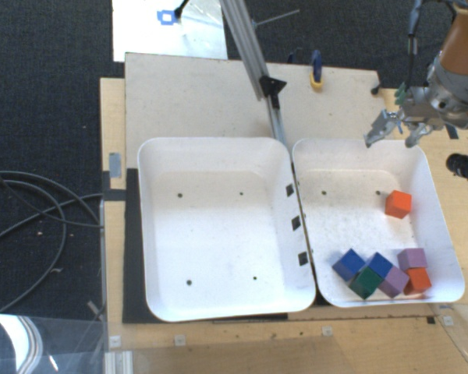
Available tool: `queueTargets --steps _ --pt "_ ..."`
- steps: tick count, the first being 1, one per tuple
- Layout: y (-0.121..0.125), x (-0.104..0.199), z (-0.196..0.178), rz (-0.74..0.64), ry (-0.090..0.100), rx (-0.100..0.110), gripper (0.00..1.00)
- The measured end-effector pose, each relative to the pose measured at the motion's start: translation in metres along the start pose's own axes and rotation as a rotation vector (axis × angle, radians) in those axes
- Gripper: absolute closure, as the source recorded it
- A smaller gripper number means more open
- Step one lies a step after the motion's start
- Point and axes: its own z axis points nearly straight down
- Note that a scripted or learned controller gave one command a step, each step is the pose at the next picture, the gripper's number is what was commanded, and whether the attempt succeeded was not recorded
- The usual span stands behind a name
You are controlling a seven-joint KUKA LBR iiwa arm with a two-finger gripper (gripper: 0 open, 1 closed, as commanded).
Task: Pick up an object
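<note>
In the right bin (327,170), an orange cube (398,204) sits alone near the right wall. At the bin's front right lies a cluster: two blue cubes (348,264) (380,266), a green cube (365,283), two purple cubes (412,258) (393,281) and a second orange cube (417,280). My gripper (396,129) hangs above the bin's far right rim, open, with nothing between its fingers. It is well behind the lone orange cube.
The left bin (152,209) stands beside the right one. A slanted metal pole (246,37) crosses the board behind the bins. A blue and yellow clamp (317,72) sits at the board's back edge. Black cables (31,209) lie on the floor at left.
</note>
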Motion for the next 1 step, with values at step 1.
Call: queueTargets --steps 1 --pt "-0.0263 -0.0675 0.0648 0.010 -0.001 0.006 0.00"
